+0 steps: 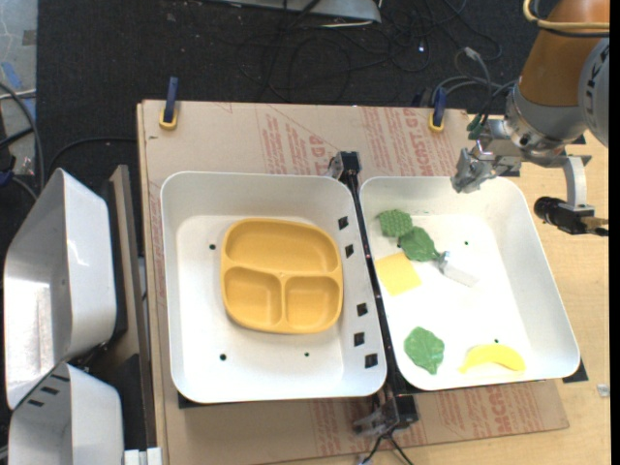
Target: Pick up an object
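— Dark flooring strewn with cables is being seen behind the worktop [291,129], and two white bins are sitting side by side on it. What is being carried in the left bin [184,289]?

— A yellow divided tray [282,275] is lying in its middle, and that is all being shown there.

— And the right bin [528,260]?

— Several pieces are being spread across it. Two green leafy pieces [407,234] are lying touching each other near the far left corner, with a small white piece [457,273] just beside them. A flat yellow square [398,273] is resting just in front of them. Nearer the front edge, a third green piece [424,349] and a yellow banana [492,358] are lying near each other.

— Where is the arm being held?

— The end effector [473,174] is being held above the far rim of the right bin, well apart from every piece. Nothing is being seen between its fingers, and whether they are apart or together cannot be told.
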`<state>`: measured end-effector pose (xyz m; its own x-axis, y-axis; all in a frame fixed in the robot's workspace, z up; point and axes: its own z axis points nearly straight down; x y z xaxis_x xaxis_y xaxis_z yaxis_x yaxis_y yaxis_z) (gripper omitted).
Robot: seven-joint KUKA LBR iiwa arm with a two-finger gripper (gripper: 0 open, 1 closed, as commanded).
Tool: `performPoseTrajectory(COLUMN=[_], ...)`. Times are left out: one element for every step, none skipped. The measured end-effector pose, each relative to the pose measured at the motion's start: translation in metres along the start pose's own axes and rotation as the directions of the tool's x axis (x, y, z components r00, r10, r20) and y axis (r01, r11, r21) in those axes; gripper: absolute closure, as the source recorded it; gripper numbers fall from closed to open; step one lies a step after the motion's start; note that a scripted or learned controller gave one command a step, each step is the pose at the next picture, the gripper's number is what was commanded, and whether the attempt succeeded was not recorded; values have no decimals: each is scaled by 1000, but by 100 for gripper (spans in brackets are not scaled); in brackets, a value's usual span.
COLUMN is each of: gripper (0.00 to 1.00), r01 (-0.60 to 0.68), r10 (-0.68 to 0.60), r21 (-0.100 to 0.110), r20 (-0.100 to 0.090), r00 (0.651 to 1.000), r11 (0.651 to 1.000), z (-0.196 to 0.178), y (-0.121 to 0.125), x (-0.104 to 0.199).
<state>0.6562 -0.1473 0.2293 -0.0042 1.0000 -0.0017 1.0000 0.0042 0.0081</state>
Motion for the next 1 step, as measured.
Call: performPoseTrajectory(gripper=[100], r01=[0], r10=[0], r21=[3], r20=[-1], r00=[1000], r11=[1000], z=[-20], y=[1], x=[0])
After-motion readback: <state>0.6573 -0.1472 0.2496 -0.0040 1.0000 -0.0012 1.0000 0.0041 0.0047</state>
